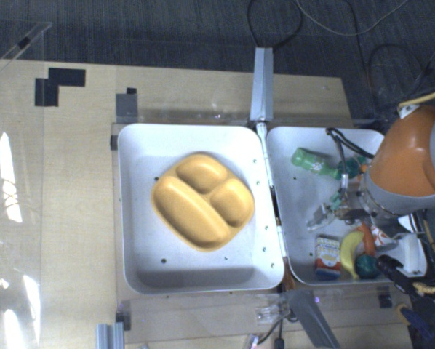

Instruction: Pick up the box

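The right bin (299, 195) has bare floor across its 9 o'clock half, open from above. Its 3 o'clock half is crowded: a green bottle (313, 161) at 12 o'clock, the gripper (339, 208) mid-bin, and at 5 o'clock the box (326, 251) touching a banana (350, 249) and a teal ball (366, 265). The arm (414, 158) overhangs the 3 o'clock wall. A yellow tray (203, 201) fills the middle of the left bin (137, 267), leaving only margins.

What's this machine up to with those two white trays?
A grey and orange robot arm reaches in from the right over the right-hand bin, which holds a jumble of small things: a green bottle, a banana and a small box near the front edge. Its gripper hangs above the middle of that bin, not on the box. The left bin holds a yellow three-part tray.
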{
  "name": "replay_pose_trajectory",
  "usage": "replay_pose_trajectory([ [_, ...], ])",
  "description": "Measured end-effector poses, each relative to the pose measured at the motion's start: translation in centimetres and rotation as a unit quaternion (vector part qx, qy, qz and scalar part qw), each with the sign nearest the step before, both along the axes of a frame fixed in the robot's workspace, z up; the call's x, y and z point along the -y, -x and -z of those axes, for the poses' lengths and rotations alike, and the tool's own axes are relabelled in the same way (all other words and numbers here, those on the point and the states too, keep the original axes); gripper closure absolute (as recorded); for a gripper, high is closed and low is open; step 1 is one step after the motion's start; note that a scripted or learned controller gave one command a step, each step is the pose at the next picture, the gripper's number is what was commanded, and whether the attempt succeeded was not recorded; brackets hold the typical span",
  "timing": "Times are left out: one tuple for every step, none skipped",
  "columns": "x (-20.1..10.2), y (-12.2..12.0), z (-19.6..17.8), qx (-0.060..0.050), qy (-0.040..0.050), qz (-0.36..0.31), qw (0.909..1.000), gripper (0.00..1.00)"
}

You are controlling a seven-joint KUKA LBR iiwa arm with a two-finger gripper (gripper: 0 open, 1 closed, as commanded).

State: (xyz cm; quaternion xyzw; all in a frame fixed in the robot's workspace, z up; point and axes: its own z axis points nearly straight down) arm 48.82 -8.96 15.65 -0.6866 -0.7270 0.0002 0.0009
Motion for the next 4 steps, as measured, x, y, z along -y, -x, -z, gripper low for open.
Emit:
replay_pose_trajectory([
  [1.0,-0.3,6.9,0.005,-0.0001,-0.042,0.9991,0.0],
  [0.9,-0.7,6.0,0.008,0.0001,-0.043,0.999,1.0],
  [0.9,-0.6,6.0,0.008,0.0,-0.043,0.999,0.0],
  [2.9,-0.5,6.8,0.008,-0.0001,-0.158,0.9873,0.0],
])
